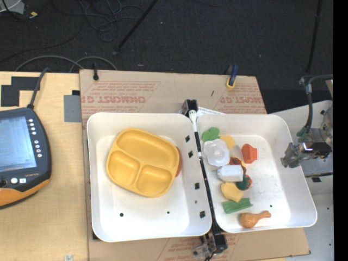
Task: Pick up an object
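At the far left edge of the desk (54,200) lies a handheld control pendant (22,154), grey with an orange underside and a lit screen, its cable running up toward the back. A sheet of brown cardboard (141,94) with red print covers the middle of the desk, and the two white bins sit on it side by side.

The left bin (100,222) carries a yellow divided plate (142,162) with three compartments, lying a little above the bin's centre and tilted slightly. A sliver of something reddish peeks out from under the plate's right rim.

A row of black clips runs down the seam where the two bins meet.

The right bin (288,194) holds a cluster of small toy foods along its left half. From the back edge toward the front: a green leafy piece (210,134), a small yellow piece (227,141) just beside it, a round white piece (217,154), an orange-red block (249,153) set a little apart to the right, a white rectangular block (230,173) resting against red and green bits, a yellow lump (231,191), a green strip (237,205), and a brown drumstick-shaped piece (254,218) nearest the front edge.

At the right rim of this bin, outside the cluster and well apart from it, the end effector (293,156) hangs at the end of the arm. It has nothing in its grasp; how far its fingers are spread cannot be told from this angle.

A blue-and-yellow clamp (232,76) grips the back edge of the cardboard.
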### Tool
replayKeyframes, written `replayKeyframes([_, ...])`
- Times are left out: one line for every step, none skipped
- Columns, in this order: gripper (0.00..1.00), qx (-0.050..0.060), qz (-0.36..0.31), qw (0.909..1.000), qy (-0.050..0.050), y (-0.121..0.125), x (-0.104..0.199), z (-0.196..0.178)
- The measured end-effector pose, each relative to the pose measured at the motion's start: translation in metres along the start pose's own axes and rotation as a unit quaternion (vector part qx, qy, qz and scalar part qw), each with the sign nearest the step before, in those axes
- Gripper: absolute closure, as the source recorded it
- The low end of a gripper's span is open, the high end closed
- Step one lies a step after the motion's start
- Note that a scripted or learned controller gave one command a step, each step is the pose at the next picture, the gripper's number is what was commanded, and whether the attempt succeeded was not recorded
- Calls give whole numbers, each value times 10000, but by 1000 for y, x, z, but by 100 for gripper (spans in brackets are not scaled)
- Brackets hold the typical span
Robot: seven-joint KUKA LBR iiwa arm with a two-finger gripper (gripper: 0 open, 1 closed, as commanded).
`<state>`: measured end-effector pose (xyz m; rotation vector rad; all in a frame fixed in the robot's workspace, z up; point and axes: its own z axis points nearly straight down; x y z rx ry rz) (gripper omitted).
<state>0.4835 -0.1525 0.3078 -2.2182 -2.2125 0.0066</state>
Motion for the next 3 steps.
replayKeyframes([100, 11, -69, 10000, 6, -7, 114, 7])
replayKeyframes([100, -7, -17, 10000, -19, -7, 95, -8])
replayKeyframes([100, -6, -57, 10000, -12, -8, 179, -17])
